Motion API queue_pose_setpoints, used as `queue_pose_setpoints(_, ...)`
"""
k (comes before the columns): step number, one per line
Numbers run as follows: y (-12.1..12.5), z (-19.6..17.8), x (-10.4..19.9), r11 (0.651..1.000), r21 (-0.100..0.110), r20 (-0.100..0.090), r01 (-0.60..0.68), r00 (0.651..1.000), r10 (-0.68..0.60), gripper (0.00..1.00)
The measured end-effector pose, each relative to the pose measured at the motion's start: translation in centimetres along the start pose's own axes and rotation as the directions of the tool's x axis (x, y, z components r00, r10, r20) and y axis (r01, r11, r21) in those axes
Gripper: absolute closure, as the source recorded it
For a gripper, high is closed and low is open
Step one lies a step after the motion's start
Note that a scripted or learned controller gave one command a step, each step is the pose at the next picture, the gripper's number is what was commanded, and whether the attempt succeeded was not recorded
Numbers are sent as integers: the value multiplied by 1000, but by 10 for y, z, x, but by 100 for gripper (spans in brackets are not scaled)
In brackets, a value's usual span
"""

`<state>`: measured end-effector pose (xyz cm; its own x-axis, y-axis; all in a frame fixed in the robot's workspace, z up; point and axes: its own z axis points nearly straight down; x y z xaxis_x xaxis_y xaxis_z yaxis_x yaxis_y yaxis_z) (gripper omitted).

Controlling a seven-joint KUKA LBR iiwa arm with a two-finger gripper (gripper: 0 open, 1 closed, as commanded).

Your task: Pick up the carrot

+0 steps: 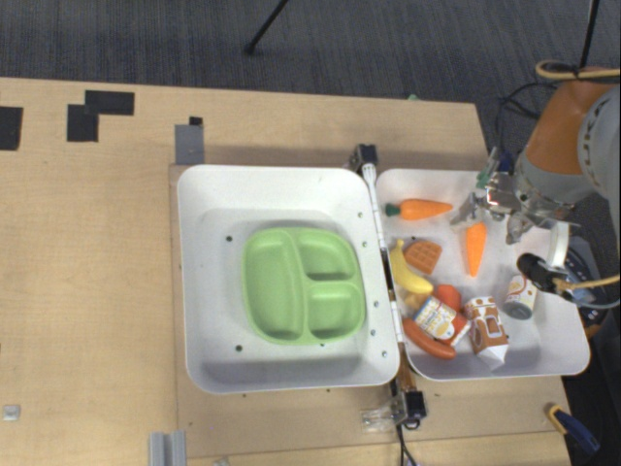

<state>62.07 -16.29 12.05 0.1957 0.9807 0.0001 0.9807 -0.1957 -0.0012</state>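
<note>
— What do you see, left to right?

— The left bin (194,260) holds one green tray (301,284). The right bin (572,352) is crowded. Two carrots: one (425,209) by its top edge, one (474,248) just under my gripper (497,210).

— Your jaws?

— Can't tell.

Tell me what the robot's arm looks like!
The arm is fat and rounded, grey with a big orange band. At its end sits a shiny silver metal gripper. A yellow cable loops along the arm's top.
</note>
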Motion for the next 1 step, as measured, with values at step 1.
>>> queue_pose_setpoints(1, 20, 36, -2, 988, -3, 1, 152, 988, -152, 0)
